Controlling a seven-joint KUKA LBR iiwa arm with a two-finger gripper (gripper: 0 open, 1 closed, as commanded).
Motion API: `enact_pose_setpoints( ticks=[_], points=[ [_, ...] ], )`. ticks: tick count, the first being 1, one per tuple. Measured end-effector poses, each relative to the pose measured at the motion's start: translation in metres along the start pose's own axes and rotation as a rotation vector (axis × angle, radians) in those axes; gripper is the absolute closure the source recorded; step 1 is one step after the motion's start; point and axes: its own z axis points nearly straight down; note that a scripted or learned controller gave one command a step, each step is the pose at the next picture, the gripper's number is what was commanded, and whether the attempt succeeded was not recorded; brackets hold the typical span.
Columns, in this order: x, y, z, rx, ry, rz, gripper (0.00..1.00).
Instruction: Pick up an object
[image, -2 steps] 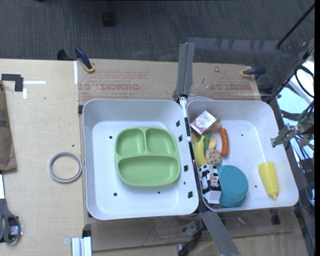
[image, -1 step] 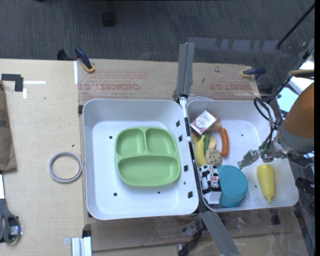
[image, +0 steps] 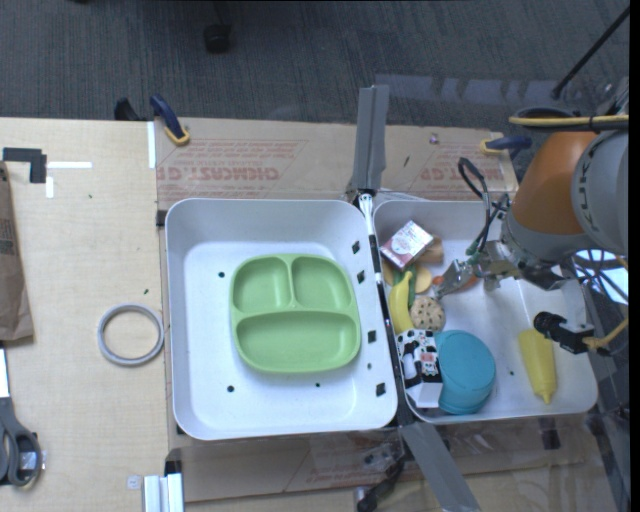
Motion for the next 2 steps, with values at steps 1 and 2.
enact_pose_setpoints(
  ticks=[1, 2],
  points=[
    [0.0398, 0.0370, -0.0006, -0.001, -0.001, -0.082, 0.00],
    [0.0389, 0.0373, -0.0101, -0.002, -0.003, -0.083, 1.00]
  ],
)
